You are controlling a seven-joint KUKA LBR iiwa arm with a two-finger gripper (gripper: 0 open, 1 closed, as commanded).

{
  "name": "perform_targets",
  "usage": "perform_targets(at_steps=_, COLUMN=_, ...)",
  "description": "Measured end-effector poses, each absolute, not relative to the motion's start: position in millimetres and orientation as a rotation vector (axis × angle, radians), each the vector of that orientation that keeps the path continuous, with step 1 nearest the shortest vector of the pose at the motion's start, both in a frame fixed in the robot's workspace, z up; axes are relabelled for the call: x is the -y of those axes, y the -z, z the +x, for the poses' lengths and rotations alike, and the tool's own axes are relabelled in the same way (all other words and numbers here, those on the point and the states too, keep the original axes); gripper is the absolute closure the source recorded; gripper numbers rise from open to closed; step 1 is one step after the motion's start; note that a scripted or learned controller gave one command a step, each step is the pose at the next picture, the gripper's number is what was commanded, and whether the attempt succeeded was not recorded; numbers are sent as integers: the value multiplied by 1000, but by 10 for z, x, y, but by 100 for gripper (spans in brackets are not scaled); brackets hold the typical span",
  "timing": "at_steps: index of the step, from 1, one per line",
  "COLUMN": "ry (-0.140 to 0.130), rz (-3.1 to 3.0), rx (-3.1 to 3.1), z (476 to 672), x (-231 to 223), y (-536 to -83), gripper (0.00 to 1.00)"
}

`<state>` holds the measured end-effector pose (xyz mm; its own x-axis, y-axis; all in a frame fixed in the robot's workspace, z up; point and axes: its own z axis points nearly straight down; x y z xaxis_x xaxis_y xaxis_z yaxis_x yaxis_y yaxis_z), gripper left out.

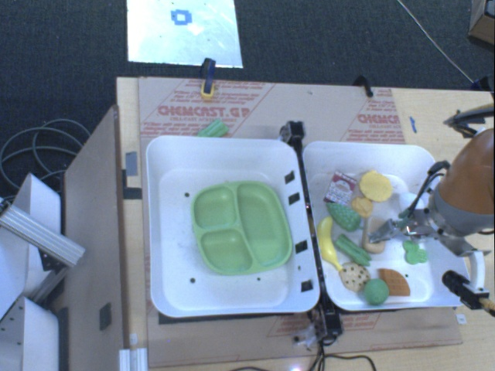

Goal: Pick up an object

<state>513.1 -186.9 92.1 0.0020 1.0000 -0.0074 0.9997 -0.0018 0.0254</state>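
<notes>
Down in the right bin [418,159] is the hand [384,233], low over the toy food. It comes in from the right on the grey arm [456,211], which has an orange band [476,172] higher up. I cannot tell how the hand is set or if it has hold of anything; it is too small and blurry.

Right under the hand's tip is a tan piece [373,242]. Just to its right, below the arm, sits a small green bumpy toy [415,251]. To the left of the hand lie a dark green pickle [343,217] and a green stick [353,249]. A banana [328,242] curves along the bin's left side. Above the hand are a yellow lemon [377,185], a smaller yellow bit [362,205], and a little red and white packet [341,186]. Near the front of the bin are a cookie [353,276], a green ball [376,291], and an orange-brown slice [394,282]. All the toy food is in this bin.

The left bin [166,207] is beside it, touching along the middle. It holds a green plate [241,227] with three parts.

Both bins sit on a counter [309,103] covered with cardboard that has red print. A yellow and blue clamp [208,78] is at the counter's back edge.
</notes>
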Motion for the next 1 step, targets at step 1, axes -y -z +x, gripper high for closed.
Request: perform_targets(at_steps=1, ry=-19, rz=2207, rx=-2207, z=5042, x=1876, y=-916, gripper=0)
